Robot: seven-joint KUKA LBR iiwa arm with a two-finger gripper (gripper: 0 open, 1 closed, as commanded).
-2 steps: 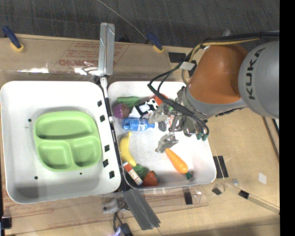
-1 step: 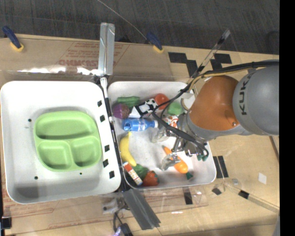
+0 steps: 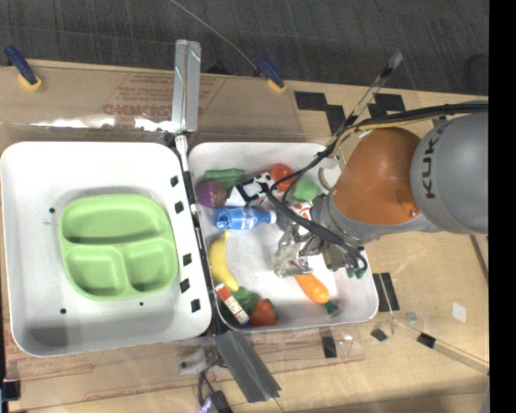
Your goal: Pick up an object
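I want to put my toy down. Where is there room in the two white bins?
Left bin: bare white floor all around the green tray, most along the near edge. Right bin: crowded. One small bare patch lies between the banana, blue bottle and carrot, beside the hand.

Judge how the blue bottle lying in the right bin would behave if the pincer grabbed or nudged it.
The blue bottle lies on its side, so a nudge would probably roll it. It looks like smooth plastic, likely light and somewhat slippery. The banana lies close below, which might stop it.
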